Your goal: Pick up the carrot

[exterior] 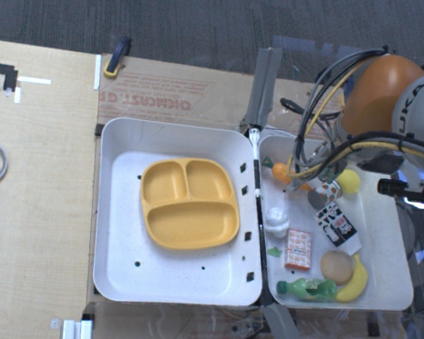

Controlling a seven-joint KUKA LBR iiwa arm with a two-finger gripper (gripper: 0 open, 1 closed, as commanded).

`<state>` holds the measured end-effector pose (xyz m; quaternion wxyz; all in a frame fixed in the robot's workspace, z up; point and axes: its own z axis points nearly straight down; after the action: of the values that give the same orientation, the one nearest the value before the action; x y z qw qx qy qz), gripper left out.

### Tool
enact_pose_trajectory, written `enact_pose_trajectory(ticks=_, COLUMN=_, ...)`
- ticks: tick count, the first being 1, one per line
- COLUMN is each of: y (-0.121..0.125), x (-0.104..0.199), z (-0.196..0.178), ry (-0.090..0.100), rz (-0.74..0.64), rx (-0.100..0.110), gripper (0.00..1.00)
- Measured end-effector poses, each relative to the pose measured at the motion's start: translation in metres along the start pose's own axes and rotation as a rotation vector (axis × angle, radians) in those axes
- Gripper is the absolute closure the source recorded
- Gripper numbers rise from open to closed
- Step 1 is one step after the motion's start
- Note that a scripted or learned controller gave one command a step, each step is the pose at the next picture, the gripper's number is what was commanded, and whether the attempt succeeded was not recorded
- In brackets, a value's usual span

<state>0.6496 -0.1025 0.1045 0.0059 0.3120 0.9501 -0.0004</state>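
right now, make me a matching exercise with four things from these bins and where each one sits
Things:
1. yellow divided plate
2. banana
3. green bottle
4. carrot

Places:
A. lying along the near edge of the right bin
B. far left corner of the right bin, under the arm's cables
C. middle of the left bin
D. near right corner of the right bin, beside a tan round thing

Pairs: 1-C, 2-D, 3-A, 4-B
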Motion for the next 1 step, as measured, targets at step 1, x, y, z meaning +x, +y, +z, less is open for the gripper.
enact_pose_trajectory(ticks=1, y=0.06, x=0.0568, z=-0.0885, ry=0.008, rz=0.122, rx=0.002, gripper=1.0)
